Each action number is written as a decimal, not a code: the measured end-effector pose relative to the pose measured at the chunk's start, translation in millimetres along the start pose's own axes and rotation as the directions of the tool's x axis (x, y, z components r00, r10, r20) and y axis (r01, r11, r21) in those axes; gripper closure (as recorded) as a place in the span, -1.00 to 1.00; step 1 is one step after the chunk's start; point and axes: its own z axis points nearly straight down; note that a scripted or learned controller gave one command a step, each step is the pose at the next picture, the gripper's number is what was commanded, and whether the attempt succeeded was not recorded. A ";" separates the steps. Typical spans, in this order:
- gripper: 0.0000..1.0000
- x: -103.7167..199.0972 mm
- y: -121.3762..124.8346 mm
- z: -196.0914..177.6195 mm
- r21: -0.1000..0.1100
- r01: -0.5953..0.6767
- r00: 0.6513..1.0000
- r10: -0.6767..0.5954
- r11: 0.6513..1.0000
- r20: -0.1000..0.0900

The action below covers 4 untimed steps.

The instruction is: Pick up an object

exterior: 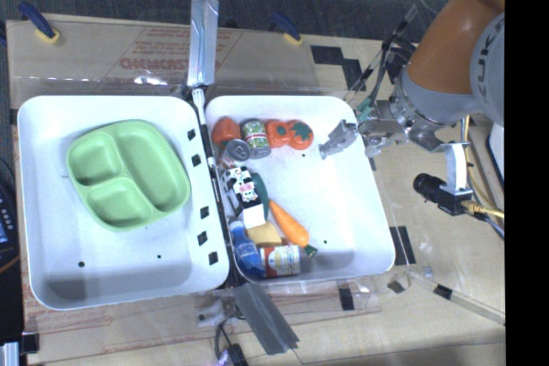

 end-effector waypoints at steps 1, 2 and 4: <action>1.00 0.8 0.7 -9.2 0.003 0.006 1.000 -0.006 1.000 -0.001; -1.00 0.7 0.7 -9.2 0.003 0.006 1.000 -0.006 1.000 -0.001; 1.00 9.6 -17.4 -60.7 -0.006 0.322 0.947 -0.322 0.947 0.005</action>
